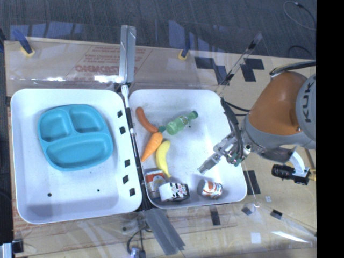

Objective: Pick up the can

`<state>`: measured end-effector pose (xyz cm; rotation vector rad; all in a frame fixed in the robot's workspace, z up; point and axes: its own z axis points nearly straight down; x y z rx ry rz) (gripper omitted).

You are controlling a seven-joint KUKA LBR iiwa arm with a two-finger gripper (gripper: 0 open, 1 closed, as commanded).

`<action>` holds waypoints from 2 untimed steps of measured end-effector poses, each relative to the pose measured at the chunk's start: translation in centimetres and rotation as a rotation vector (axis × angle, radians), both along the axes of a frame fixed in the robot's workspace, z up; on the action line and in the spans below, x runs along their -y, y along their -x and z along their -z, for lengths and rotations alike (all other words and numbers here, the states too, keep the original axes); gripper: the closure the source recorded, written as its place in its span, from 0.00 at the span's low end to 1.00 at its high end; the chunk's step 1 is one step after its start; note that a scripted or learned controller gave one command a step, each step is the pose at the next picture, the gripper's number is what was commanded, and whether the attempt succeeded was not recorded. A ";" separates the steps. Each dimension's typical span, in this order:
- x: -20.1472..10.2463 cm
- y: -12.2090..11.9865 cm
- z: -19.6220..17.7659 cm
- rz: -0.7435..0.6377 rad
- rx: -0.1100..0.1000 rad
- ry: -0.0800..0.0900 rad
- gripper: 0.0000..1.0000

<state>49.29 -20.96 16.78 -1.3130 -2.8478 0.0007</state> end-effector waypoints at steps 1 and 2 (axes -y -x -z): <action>0.0 1.4 7.7 -0.137 0.004 0.001 0.00; 0.1 1.5 7.8 0.285 0.004 0.002 0.00</action>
